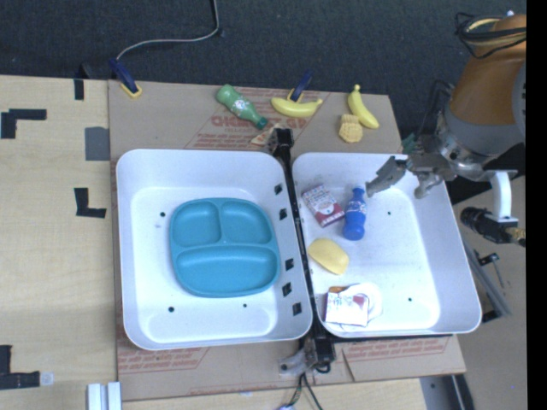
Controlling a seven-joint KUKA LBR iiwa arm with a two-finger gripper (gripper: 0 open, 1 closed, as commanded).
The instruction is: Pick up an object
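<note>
The two-finger claw hangs spread wide, holding nothing, over the right white bin; just left and below it stands a small blue plastic bottle.

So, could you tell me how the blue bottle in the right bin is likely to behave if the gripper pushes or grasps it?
The blue bottle looks rounded and lies on its side, so a push may roll it. Its smooth surface could slip between fingers. It appears small, probably light.

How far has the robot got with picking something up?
Nothing is picked up yet. The gripper hangs open above the right bin, holding nothing. The blue bottle, yellow lemon and small red box lie there. It must go down, grab one, lift.
</note>
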